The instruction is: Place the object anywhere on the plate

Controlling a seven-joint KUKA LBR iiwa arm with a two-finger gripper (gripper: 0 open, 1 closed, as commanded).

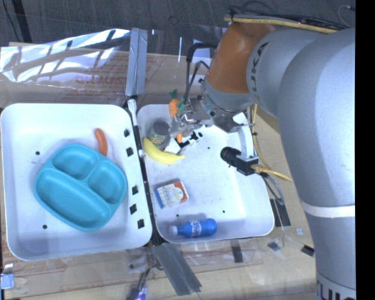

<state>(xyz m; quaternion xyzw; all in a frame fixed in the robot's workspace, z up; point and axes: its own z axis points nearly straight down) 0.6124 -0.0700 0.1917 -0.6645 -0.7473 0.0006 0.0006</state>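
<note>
Here, from my remote seat, left to right. Left bin [12, 167]: a blue divided plate [81, 185] with three compartments lies flat, taking up most of the floor. Just beyond its far edge rests a small orange sausage-shaped piece [100, 142], close beside the plate, not on it.

Right bin [253, 214]: at the far left corner stands a small can [159, 134], upright as far as I can judge. A yellow banana [162, 155] lies just in front of it, touching or nearly so. A carrot-like orange piece [174, 107] sits near the far wall. Toward the near side lies a small white carton with orange print [171, 194], and nearest me a blue bottle with white cap [194, 229], on its side along the near wall.

The gripper [186, 129] hangs over the far left part of the right bin, just right of the can and above the banana. Whether it is clenched or released, I cannot tell; clutter hides it. A black fitting [236, 159] juts from the wrist over the bin's middle.
</note>
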